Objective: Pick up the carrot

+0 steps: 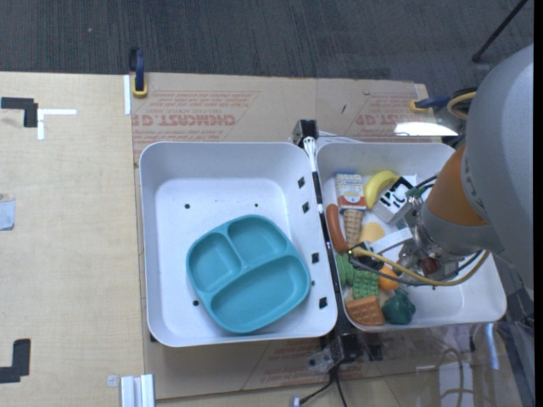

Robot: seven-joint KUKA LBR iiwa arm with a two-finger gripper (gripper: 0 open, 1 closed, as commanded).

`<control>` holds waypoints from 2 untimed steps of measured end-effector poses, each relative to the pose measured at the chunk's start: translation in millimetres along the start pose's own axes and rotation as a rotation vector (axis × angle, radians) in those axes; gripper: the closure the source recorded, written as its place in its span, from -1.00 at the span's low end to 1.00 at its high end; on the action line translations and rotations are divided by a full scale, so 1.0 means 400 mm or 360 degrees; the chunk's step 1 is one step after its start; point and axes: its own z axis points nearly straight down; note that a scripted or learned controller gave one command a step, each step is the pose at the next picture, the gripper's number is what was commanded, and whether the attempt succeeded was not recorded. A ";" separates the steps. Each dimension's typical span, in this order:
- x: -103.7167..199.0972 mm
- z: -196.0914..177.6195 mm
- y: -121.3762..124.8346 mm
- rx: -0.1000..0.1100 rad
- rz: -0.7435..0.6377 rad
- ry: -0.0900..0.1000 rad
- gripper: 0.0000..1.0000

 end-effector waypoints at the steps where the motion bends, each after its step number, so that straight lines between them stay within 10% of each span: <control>1: 0.000 0.000 0.000 0.0000 0.0000 -0.0001 -1.00; 2: 0.052 0.021 0.013 -0.0001 -0.0030 0.0002 -1.00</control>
